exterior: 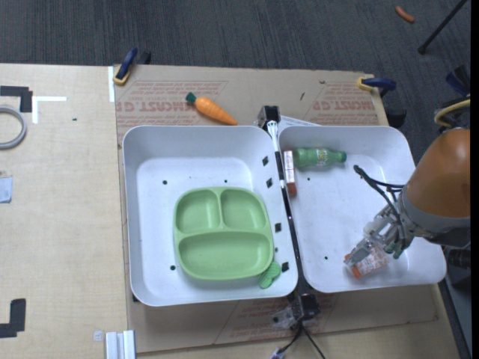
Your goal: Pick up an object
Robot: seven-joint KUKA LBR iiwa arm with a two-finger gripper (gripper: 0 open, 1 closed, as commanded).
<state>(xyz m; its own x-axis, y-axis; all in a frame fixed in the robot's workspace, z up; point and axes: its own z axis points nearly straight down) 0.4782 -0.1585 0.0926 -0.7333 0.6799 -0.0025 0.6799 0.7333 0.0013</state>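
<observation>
Tool [372, 254] low in the near corner of the right bin [340, 275], right at a small clear packet with red end [361, 265]; cannot tell if it is open or closed, or gripping. Judged: grasp attempt underway, lift not yet done. Green bottle [318, 156] lies at bin's far side, label unreadable. Left bin [150, 200] holds a green divided plate [223, 233]. Cardboard under the bins bears red print, upside down, not legible

Green bottle [319, 156] lying on side, rear of right bin [329, 268].
</observation>
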